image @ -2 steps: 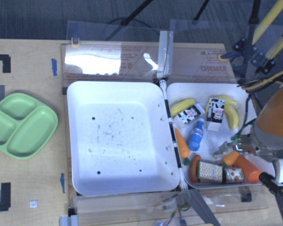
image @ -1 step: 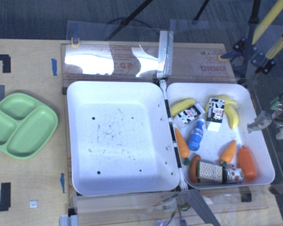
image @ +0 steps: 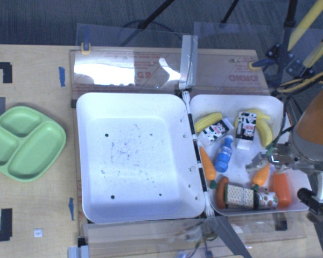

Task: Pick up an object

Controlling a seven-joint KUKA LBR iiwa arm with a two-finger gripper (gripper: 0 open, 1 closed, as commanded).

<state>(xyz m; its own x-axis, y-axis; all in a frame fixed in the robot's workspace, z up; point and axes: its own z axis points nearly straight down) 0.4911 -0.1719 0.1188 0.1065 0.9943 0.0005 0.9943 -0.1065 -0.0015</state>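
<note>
Over at the bench's left edge sits a green divided plate (image: 26,143), three compartments, well apart from the bins. Next comes the left bin (image: 91,109), white, its floor scuffed with faint blue marks. A clear plastic panel (image: 129,58) stands along its far edge.

Across the divide into the right bin (image: 234,99), and here it is crowded. Along the bin's left edge lies a carrot (image: 206,167), orange, pointing toward the near edge. At the far left corner, a yellow banana (image: 207,120), and just beside it a small black-and-white packet (image: 216,131). A blue bottle (image: 223,155) lies near the middle, tilted, white cap toward the far edge. Toward the far right corner there is a cow-patterned carton (image: 247,125) with a second banana (image: 265,129) curving along its right side. Along the near edge lies a can on its side (image: 247,198), patterned label, red ends. Just above it, a small orange carrot piece (image: 261,176) and, near the right edge, an orange-red block (image: 280,185).

Now the gripper (image: 265,159): low over the bin's right side, directly above that small carrot piece, metal fingers pointing left. How wide the claw stands I cannot tell from here, and nothing can be seen caught between the fingers. The arm (image: 315,128), orange band showing, comes in from the right edge.
</note>
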